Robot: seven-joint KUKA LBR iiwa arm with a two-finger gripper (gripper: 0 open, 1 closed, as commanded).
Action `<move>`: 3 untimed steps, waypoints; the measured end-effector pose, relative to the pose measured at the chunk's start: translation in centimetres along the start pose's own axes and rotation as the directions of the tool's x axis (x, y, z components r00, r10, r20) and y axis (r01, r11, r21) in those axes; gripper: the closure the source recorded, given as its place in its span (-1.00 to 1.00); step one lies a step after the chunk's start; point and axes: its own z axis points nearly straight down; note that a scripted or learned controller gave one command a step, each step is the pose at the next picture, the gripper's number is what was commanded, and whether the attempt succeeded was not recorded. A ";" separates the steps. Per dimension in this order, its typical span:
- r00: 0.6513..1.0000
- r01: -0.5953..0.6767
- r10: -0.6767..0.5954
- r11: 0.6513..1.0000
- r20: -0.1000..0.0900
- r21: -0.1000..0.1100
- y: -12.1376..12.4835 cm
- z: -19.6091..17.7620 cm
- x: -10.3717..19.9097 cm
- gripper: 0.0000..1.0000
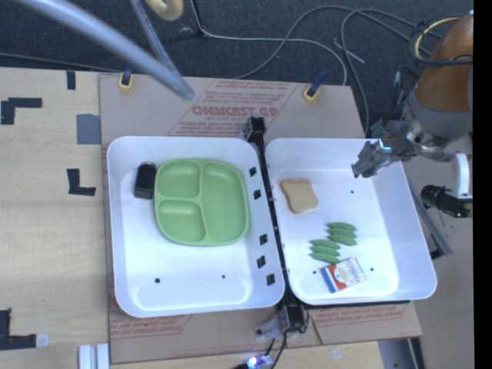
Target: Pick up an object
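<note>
Over right bin (400, 229) far-right corner: end effector (367, 162) poised above rim, nothing between fingers; finger state impossible to tell. In right bin: bread slice (299, 195) near divider, green pea pods (335, 241) mid-floor, small red-blue packet (343, 274) by near wall. Judged step: approach, no grasp yet. Next: travel inward, descend over chosen item, close. Left bin (131, 275): green divided plate (203, 202), black block (144, 181) beside.

We see the gripper (367, 162) over the upper right corner of the right bin (400, 206), nothing between its fingers. Left of it and lower lies a bread slice (299, 195); below it, green pea pods (334, 241) and a small packet (343, 274). Far to its left, the left bin (131, 275) holds a green divided plate (201, 202) and a black block (144, 181).
</note>
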 end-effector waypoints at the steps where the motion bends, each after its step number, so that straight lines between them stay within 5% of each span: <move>1: 1.000 0.003 -0.003 1.000 -0.002 0.004 -0.7 0.4 4.2 1.00; 3: 1.000 0.006 -0.006 1.000 -0.003 0.005 -2.7 0.8 15.4 1.00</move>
